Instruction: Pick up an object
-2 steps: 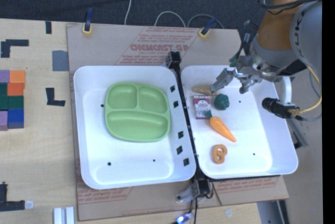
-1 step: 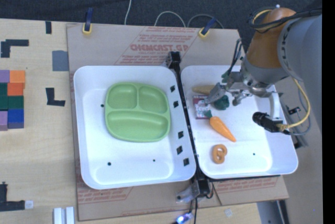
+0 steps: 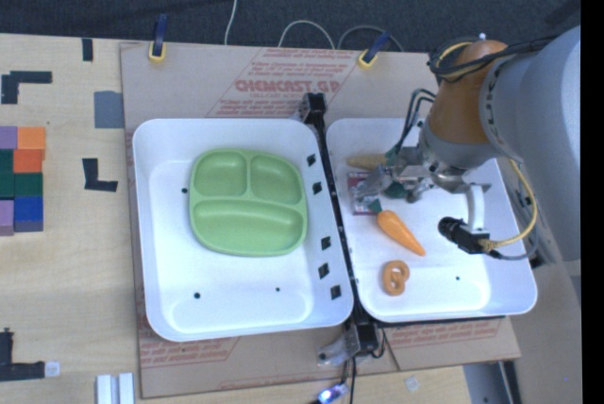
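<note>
In the right bin (image 3: 505, 298) lie an orange toy carrot (image 3: 400, 232) and a small brown pretzel (image 3: 395, 277) nearer the front. A pale, partly hidden object (image 3: 363, 160) sits at the bin's left side near the divider. My gripper (image 3: 375, 194) hangs low over the bin's left part, just above and left of the carrot's thick end, over a small reddish and green item (image 3: 363, 200). The arm's wrist hides much of the bin's far part.
The left bin (image 3: 156, 204) holds a green divided plate (image 3: 248, 202). Coloured blocks (image 3: 21, 180) stand at the bench's left edge. A black divider strip (image 3: 326, 204) runs between the bins. A black cable clip (image 3: 462, 234) hangs over the right bin.
</note>
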Robot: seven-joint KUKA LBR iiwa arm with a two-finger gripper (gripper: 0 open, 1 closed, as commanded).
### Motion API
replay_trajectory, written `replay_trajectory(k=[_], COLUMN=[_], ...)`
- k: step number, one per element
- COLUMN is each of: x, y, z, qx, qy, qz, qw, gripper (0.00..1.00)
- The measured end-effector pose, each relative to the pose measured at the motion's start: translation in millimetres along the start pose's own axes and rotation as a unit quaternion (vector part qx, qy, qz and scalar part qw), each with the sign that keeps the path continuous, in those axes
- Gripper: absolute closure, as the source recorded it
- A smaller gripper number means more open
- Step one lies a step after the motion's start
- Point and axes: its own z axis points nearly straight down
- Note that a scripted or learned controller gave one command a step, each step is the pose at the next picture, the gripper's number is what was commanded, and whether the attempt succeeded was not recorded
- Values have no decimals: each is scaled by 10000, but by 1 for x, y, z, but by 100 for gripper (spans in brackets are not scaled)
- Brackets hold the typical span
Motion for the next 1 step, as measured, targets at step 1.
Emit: replay_trajectory(k=[1], x=[2], y=[4], z=[-15], qx=[-48], qy=[11], qz=[-10], qw=[10000], gripper=[100])
